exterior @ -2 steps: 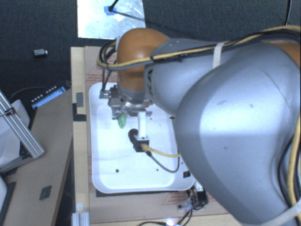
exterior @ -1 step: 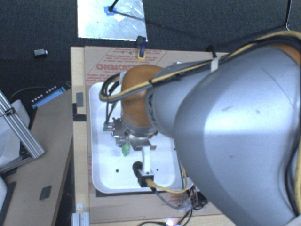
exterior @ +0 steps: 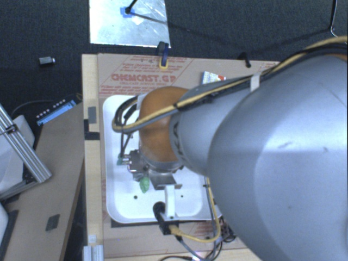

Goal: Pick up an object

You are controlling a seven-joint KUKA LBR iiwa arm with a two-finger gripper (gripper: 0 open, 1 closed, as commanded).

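My grey arm reaches in from the right and covers most of the bench. Its orange band [exterior: 157, 121] hangs over the left white bin [exterior: 117, 205]. Below the band, the gripper [exterior: 148, 174] points down into that bin. A small green object [exterior: 144, 185] shows at the gripper's lower left edge, just above the bin floor. Whether the gripper holds it cannot be made out. A yellow and black cable [exterior: 122, 118] loops around the wrist.
The bin sits on a brown printed board [exterior: 141, 72]. A blue and yellow clamp [exterior: 162, 56] stands at the board's far edge, with a shiny metal sheet [exterior: 128, 12] behind it. The arm hides the right bin. A wooden side table [exterior: 51, 200] lies left.
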